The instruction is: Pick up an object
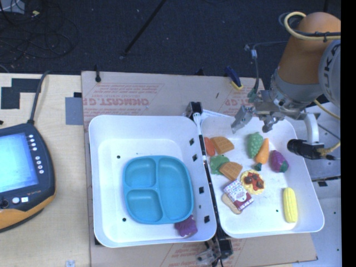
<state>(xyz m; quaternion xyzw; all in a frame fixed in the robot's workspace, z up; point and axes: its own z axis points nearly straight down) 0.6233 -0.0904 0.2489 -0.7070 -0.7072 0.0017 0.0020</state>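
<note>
Camera view: the table (pixel 55 93) carries two bins. The left bin (pixel 111 132) holds a blue tray (pixel 158 189) and a purple toy (pixel 186 227) at its near rim. The right bin (pixel 311 204) holds the toy food: corn (pixel 289 204), grapes (pixel 255 144), carrot (pixel 262 151). The gripper (pixel 256 121) hovers over that bin's far edge, fingers (pixel 240 120) spread apart, nothing between them. A good try, I judge: descend straight onto the grapes, just below. The arm's upper part is cut off; the crowded middle toys are hard to identify.

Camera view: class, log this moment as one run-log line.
end effector: open, above right bin's far edge | holding: nothing | nearest: green grapes | left bin: blue tray
</note>
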